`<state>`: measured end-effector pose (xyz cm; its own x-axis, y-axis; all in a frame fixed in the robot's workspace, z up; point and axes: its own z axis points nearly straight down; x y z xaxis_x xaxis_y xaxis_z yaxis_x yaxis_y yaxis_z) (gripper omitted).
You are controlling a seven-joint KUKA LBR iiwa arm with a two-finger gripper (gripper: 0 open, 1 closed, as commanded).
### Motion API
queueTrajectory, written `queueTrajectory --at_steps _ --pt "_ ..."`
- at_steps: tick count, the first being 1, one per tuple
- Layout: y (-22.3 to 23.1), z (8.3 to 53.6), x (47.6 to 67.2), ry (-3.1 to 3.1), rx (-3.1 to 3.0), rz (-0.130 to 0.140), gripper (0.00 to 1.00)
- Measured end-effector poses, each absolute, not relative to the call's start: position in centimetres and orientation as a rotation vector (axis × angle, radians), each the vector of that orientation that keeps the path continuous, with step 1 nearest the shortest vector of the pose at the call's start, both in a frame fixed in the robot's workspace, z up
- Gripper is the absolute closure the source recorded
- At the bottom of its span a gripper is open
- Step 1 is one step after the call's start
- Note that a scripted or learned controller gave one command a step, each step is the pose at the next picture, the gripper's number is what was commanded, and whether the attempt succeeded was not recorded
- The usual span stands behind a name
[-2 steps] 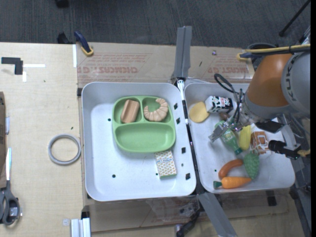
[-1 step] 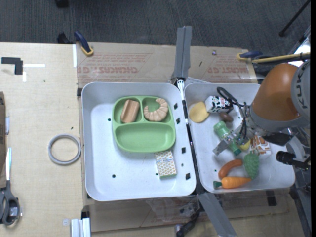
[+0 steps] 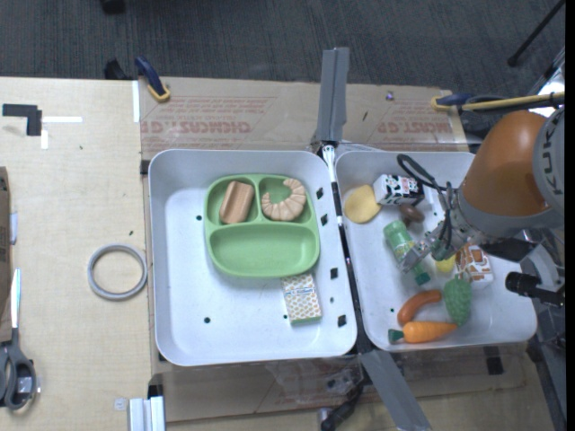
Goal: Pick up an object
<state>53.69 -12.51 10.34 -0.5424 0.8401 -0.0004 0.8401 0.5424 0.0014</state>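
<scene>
Robotics lab or test workshop, not a home. Light plywood bench (image 3: 72, 241) with flattened printed cardboard (image 3: 234, 115) under two white bins (image 3: 171, 268), held by a blue-and-yellow clamp (image 3: 153, 77) at 11 o'clock. Dark office-type carpet (image 3: 269, 16) beyond the bench at 12. Grey industrial arm with orange band (image 3: 508, 173) at 3 o'clock. Bins hold toy food and a green divided plate (image 3: 262, 241), typical test props. Tape roll (image 3: 117, 271) and scissors (image 3: 16, 366) lie loose at 9 o'clock.
</scene>
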Motion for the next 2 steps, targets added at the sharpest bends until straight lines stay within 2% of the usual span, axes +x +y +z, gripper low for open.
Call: queueTrajectory --at_steps 1,2 --pt "-5.9 19.1 57.6 2.730 1.554 -0.001 1.00" --pt "-5.8 23.5 62.3 2.467 1.943 -0.003 1.00"
